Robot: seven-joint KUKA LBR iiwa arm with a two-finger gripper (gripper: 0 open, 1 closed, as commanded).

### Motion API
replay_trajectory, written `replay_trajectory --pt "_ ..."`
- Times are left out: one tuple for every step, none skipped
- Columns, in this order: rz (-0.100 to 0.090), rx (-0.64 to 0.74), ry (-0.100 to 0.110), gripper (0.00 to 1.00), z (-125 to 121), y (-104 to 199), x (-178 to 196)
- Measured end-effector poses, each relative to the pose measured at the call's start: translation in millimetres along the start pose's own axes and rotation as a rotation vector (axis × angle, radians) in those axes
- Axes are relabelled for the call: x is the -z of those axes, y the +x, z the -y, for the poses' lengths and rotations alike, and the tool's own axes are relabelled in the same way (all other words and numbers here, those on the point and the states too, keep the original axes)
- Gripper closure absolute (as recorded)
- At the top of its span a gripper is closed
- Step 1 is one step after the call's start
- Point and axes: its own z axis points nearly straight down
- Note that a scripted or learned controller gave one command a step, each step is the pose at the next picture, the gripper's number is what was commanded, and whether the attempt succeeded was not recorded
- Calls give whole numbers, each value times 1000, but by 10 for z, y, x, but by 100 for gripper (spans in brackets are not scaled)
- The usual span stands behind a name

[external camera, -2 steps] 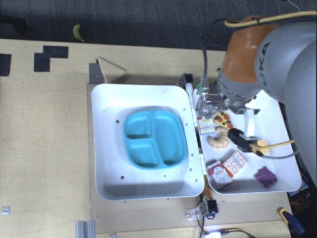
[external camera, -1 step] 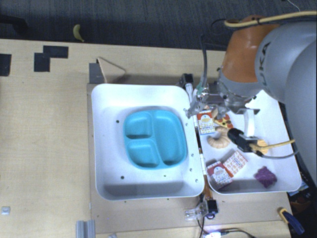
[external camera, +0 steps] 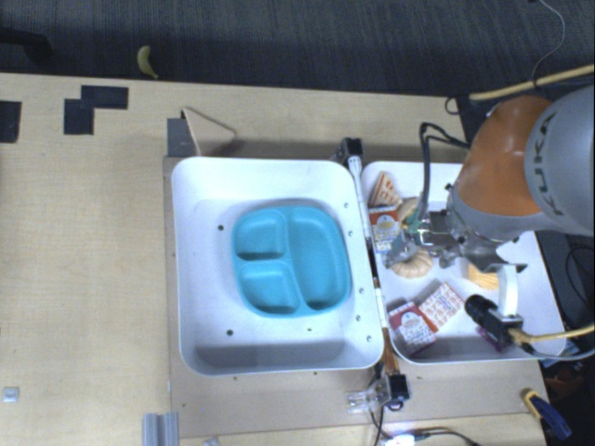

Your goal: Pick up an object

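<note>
My gripper is low in the right bin, near its left wall. Directly under and in front of it lies a tan, bread-like piece; whether they touch is unclear. A pizza-slice toy lies at the bin's back left, with a red and white packet just in front of it. Two snack packets lie in the front: a pale one and a dark red one. A yellow piece peeks out from under the wrist.
The left bin holds a blue divided plate. The grey and orange arm covers the right bin's back right part. A narrow divider separates the bins.
</note>
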Motion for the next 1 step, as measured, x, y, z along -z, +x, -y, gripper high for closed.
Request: replay_trajectory --pt "2 1 -13 0 211 -446 -877"
